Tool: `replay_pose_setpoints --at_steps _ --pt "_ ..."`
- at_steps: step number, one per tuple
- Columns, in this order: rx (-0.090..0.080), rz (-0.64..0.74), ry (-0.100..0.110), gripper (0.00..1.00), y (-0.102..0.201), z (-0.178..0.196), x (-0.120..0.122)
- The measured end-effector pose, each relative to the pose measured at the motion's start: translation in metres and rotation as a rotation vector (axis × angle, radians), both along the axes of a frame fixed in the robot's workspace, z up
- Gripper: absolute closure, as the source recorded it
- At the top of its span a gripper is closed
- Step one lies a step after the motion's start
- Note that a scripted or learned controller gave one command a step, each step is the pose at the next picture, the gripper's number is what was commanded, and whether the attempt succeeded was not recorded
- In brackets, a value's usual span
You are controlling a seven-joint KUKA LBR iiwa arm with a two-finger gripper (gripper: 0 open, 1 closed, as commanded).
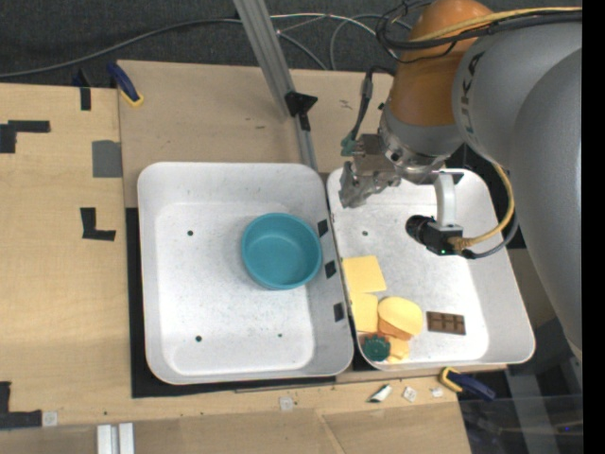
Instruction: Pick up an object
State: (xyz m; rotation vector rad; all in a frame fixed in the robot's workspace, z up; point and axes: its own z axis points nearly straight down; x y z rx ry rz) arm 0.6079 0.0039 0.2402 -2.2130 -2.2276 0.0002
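gripper (357,189) above yellow sponge (364,275), claw state can't tell, nothing visibly held; sponge looks soft, light, compressible, best pinched across its flat edges

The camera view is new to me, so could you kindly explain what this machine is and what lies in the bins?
It is one fixed camera looking down at a slant on a bench. The grey arm with the orange band is a robot reaching in from the right; its gripper hangs low over the far end of the right bin, with nothing visibly held. Near that bin's front lie a flat yellow square, a round yellow block, a small teal piece and a brown chocolate-like bar. The left bin holds a teal bowl.
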Motion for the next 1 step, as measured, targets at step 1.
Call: replay_pose_setpoints --at_steps 1 --pt "0.000 0.000 -0.001 1.00 0.0462 0.0022 0.0175"
